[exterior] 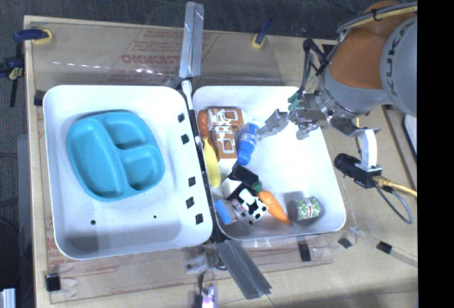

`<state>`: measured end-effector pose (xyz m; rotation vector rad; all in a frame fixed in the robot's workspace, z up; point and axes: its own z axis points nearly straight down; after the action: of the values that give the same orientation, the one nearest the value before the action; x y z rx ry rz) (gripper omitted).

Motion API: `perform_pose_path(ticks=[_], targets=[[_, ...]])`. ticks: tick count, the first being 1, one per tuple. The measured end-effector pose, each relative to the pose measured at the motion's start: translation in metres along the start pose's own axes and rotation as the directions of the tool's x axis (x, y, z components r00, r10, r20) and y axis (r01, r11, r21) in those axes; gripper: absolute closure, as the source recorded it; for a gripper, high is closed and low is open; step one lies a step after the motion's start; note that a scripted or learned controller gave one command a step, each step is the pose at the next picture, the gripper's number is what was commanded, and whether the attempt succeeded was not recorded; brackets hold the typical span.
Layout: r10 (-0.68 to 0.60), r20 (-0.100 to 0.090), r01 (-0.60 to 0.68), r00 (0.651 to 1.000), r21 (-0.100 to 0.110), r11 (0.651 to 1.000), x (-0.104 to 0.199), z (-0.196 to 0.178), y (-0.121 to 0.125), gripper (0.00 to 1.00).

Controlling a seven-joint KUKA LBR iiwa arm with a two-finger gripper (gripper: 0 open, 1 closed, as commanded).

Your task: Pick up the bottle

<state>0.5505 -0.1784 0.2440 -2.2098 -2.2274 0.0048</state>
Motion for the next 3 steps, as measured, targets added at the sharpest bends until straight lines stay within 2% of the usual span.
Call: perform_pose_path(ticks=[1,2,3], targets=[[-0.003,0.001,0.003,1.000,0.001,1.000,0.025,0.116,0.016,0.00],[0.026,-0.001,-0.026,1.000,-0.018,0.999,0.016,0.138,0.071,0.00],[0.021,0.002,-0.021,1.000,-0.034,0.999,0.017,0.123,0.075,1.00]])
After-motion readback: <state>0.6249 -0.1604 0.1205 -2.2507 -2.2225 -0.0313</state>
